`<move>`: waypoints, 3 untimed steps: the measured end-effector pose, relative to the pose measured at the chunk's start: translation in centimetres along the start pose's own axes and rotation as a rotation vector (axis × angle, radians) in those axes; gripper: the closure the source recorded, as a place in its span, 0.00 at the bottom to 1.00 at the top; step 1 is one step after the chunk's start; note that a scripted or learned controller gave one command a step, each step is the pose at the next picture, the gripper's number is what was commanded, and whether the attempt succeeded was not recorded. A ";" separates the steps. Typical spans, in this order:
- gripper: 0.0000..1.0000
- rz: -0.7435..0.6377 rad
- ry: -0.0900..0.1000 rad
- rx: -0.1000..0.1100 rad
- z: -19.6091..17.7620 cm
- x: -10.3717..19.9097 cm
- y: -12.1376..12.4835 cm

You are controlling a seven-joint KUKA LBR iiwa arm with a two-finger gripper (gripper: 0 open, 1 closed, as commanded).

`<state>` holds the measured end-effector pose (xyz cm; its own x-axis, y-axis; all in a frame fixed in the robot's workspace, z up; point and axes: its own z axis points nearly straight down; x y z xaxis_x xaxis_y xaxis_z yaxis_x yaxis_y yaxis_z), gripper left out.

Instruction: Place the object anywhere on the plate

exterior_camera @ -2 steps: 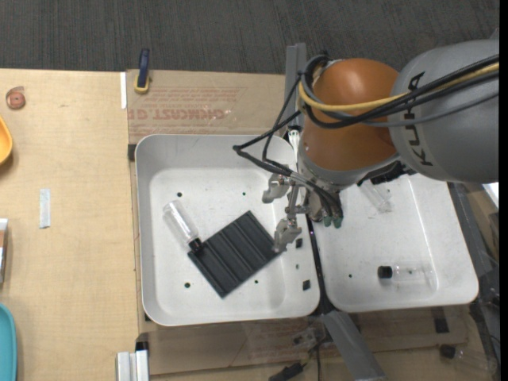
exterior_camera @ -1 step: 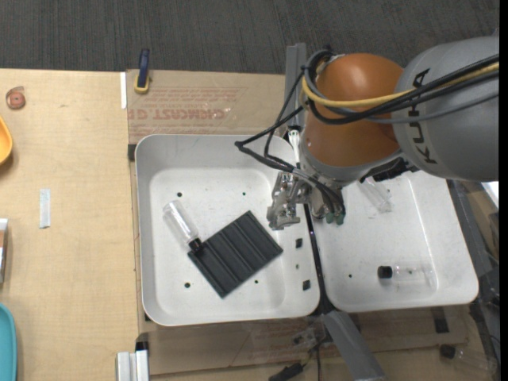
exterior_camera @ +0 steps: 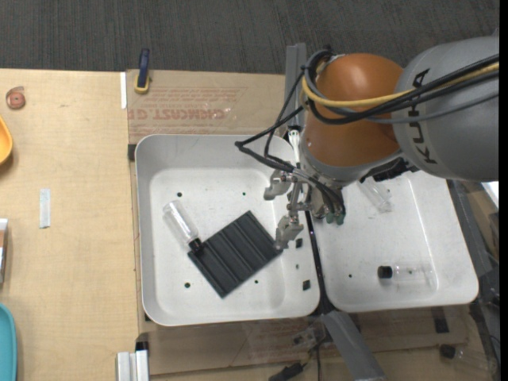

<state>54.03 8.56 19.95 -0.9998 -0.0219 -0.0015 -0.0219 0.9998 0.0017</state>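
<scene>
- Camera view, arm point(exterior_camera: 413, 101): grey with an orange band above the wrist, entering from the right and standing over the seam between the two bins, cables looped around the wrist.
- Left bin point(exterior_camera: 159, 292): shallow, white, lying under and to the left of the gripper.
- Right bin point(exterior_camera: 452, 284): shallow, white, to the right of the gripper, touching the left bin along one edge.
- Plate point(exterior_camera: 234, 252): dark, ribbed, rectangular, lying flat and turned at an angle in the left bin; its right corner is just below and left of the gripper, close to the fingertips. Whether they touch cannot be told.
- Gripper point(exterior_camera: 287, 230): pointing down at the right side of the left bin. Whether it is open or closed, and whether anything is in it, cannot be told.
- Clear tube point(exterior_camera: 181, 222): the object, with a dark cap, well to the left of the gripper, lying on the bin floor, its capped end touching the plate's upper left corner.
- Second clear tube point(exterior_camera: 405, 273): dark-capped, in the right bin, below and right of the gripper, well apart from it.
</scene>
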 end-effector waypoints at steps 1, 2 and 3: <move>1.00 0.004 -0.002 -0.001 -0.9 -0.1 -0.1; 0.00 0.004 -0.002 -0.001 -0.9 -0.1 -0.1; 0.00 -0.258 -0.003 0.000 -4.4 -7.3 7.3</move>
<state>61.19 16.03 24.36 -0.9610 -0.2764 -0.0052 -0.2764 0.9611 0.0008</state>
